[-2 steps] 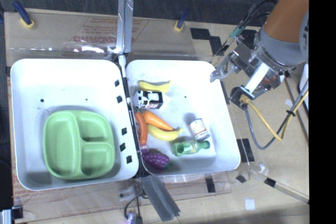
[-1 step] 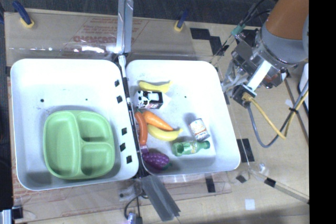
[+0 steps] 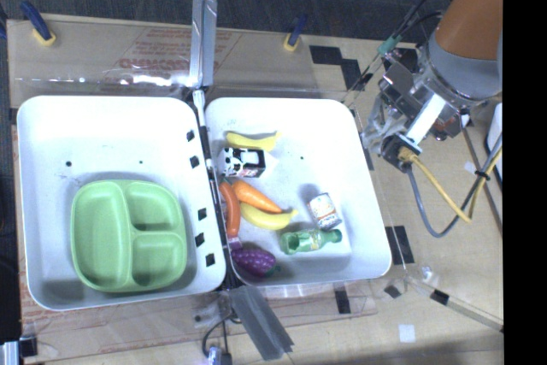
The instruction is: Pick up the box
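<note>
Camera view: you see the gripper [image 3: 378, 135] over the worktop [image 3: 444, 261], just outside the right edge of the right bin [image 3: 329, 141], and the box [image 3: 244, 160] lying apart from it inside that bin.

You can't make out whether the gripper is spread or closed, and nothing shows in its grasp. The black-and-white box sits by the right bin's left wall, toward the far edge, just under a small banana [image 3: 252, 139] and just above a carrot [image 3: 256, 197]. A second banana [image 3: 267, 218] lies against that carrot. A can [image 3: 325, 211] and a green bottle [image 3: 309, 240] lie nearer the bin's near-right corner, with purple grapes [image 3: 254, 261] at the near-left corner. In the left bin [image 3: 34, 124] a green divided plate [image 3: 128, 233] rests toward the near edge.
</note>
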You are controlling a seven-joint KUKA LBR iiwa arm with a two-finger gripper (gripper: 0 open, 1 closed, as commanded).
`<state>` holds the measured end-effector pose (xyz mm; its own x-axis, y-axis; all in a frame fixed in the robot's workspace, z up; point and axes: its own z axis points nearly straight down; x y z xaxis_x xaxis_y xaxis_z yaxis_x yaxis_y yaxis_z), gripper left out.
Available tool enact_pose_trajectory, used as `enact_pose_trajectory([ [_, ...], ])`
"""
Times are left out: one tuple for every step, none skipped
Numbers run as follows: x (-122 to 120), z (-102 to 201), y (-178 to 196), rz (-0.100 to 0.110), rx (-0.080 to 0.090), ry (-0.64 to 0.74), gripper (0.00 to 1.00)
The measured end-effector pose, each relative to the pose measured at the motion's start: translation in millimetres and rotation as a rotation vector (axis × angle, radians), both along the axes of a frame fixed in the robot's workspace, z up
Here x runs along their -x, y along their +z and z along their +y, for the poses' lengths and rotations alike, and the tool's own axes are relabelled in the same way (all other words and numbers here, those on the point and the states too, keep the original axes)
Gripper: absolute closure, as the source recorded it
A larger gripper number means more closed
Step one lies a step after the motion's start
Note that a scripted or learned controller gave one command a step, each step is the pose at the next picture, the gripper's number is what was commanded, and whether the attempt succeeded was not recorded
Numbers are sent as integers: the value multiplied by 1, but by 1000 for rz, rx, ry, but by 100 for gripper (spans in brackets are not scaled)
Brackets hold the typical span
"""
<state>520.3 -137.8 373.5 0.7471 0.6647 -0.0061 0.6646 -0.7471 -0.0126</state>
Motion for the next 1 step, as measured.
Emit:
enact_pose_trajectory([
  [-101, 25, 68, -9, 6, -194, 100],
])
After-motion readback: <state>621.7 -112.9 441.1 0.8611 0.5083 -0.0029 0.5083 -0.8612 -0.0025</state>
